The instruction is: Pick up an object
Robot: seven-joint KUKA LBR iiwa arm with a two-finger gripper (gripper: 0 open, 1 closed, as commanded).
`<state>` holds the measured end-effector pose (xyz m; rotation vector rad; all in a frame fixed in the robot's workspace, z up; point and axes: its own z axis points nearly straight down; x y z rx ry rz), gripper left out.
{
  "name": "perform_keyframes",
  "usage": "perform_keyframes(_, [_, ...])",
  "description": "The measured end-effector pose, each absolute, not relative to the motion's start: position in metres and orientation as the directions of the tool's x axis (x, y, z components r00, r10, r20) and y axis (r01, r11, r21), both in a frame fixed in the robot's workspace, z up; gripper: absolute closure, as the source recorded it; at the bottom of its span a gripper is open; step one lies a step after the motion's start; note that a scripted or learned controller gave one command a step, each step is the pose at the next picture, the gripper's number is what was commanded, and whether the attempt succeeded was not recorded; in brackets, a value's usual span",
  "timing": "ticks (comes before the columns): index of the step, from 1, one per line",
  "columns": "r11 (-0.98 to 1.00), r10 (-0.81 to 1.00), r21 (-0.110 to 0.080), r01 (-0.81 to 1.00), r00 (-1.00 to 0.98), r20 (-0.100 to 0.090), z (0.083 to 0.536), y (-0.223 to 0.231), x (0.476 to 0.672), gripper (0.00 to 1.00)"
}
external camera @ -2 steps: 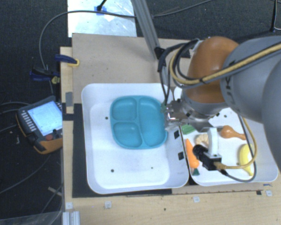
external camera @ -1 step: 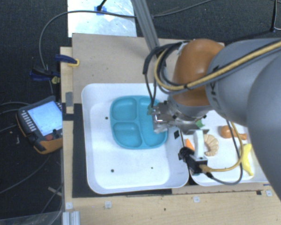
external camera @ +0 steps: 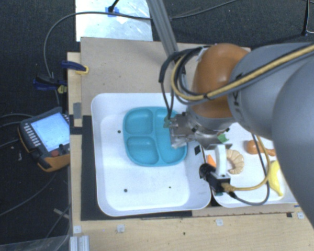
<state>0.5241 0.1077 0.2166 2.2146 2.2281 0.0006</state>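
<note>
Field notes, single overhead view.

Landmark: blue divided tray [external camera: 146, 136], lying flat in the left white bin [external camera: 112, 192]. All places are given from it.

Arm: grey, orange band [external camera: 217, 80] above the wrist, reaching in from the right. The wrist hangs over the tray's right edge. The pincer [external camera: 178, 135] sits at that right rim, low over or against it; I cannot tell whether it touches. I also cannot tell whether it is apart or together, because the wrist body and cabling hide the tips.

Candidate objects: the tray itself is the nearest. To its right, in the second white bin [external camera: 251, 200], lie a pale ridged shell-like piece [external camera: 235, 161], an orange item [external camera: 252, 146] beyond it, a small orange piece [external camera: 211, 160] beside the wrist, and something yellow [external camera: 275, 177] at the far right, partly under the arm. Small dark specks sit on the left bin floor below the tray.

Step in hand, as I judge it: approach or grasp attempt on the tray's right rim. Nothing is seen to be held or lifted, and the tray looks level.

The next move calls for a firm pinch on the thin rim wall, then a straight lift. The risk is that a shallow, smooth plastic lip may slip out, or the tray may tilt and drag against the bin.
</note>
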Motion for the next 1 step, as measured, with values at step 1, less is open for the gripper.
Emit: perform_keyframes(1, [0.006,1.0,0.0,1.0,-0.006,0.0,0.2165,0.1077,0.5239,0.0])
